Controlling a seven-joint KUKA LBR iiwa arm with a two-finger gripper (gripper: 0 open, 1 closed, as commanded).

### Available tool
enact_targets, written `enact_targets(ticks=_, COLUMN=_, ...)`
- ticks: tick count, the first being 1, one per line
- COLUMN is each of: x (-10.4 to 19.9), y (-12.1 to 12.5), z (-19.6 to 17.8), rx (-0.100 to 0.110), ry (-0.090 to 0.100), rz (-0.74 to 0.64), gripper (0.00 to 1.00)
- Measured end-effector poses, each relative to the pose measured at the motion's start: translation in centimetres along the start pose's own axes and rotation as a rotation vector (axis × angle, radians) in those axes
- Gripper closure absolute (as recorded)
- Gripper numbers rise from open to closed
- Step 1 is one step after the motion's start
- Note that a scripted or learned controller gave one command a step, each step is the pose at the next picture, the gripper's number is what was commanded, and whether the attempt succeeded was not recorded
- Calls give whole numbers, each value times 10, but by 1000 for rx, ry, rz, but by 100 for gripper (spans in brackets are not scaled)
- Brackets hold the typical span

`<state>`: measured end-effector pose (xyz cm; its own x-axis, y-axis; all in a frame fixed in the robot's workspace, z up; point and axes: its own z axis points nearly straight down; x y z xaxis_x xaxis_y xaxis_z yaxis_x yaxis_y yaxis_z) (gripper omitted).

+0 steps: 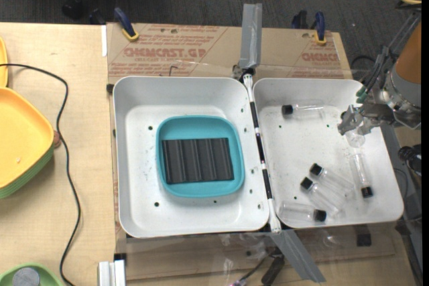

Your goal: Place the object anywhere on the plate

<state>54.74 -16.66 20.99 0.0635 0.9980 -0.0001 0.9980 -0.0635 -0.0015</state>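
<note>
A teal plate (pixel 199 157) with a dark ridged centre lies in the left white bin (pixel 134 144). Several clear vials with black caps are scattered in the right bin (pixel 281 144): one near the back (pixel 301 108), one by the right wall (pixel 362 174), and a cluster toward the front (pixel 322 189). My gripper (pixel 353 122) hangs over the right bin's far right side, just above the right-wall vial. A clear rounded shape (pixel 354 139) sits directly under it, and whether it is held is unclear.
A raised divider (pixel 258 144) separates the two bins. Yellow dishes (pixel 20 144) and a black cable (pixel 67 164) lie on the wooden table to the left. Cardboard with blue clamps (pixel 125 23) sits behind the bins.
</note>
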Motion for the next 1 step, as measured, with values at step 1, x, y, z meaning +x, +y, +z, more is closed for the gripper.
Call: enact_targets(ticks=1, x=0, y=0, z=0, rx=0, ry=0, rz=0, gripper=0)
